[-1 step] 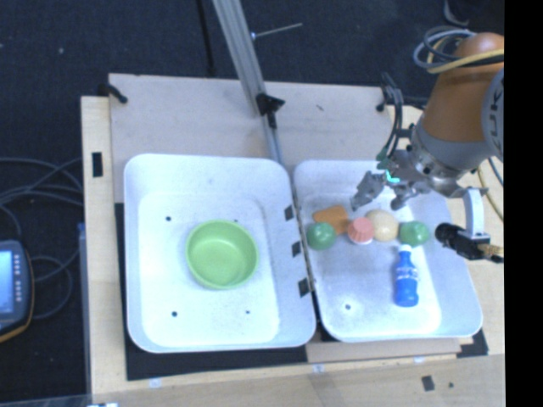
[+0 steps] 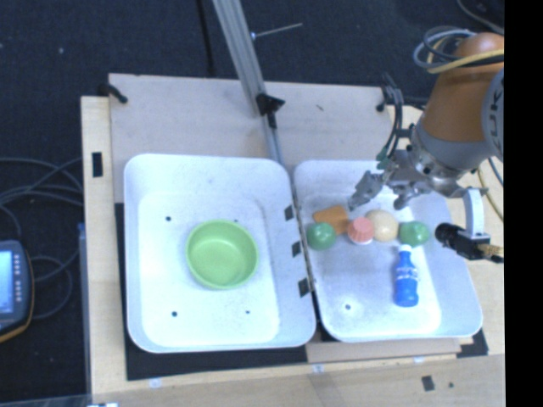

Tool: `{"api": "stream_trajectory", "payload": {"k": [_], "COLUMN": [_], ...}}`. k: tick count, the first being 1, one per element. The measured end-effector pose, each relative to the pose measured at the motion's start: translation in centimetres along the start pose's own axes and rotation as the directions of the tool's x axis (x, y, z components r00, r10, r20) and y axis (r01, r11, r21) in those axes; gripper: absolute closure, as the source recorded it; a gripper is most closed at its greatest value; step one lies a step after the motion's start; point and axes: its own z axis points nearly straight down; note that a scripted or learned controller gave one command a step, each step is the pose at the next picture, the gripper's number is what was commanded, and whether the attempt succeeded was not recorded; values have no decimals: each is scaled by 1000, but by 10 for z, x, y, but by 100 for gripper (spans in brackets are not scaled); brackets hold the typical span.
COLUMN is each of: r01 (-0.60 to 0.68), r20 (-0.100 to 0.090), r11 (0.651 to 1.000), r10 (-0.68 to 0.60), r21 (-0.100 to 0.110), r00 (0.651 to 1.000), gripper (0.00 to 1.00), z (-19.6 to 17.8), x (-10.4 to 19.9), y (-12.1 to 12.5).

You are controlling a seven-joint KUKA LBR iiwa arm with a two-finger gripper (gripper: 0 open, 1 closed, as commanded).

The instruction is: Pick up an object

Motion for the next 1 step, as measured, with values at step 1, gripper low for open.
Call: {"api": "stream_trajectory", "payload": {"k": [1], "r01": [-1], "r20": [0], "r11": [1000], "r10": [1], "r21": [4], "r00": [1000], "gripper": [0], "z": [49], "x": [-7], "y": [-6]}}
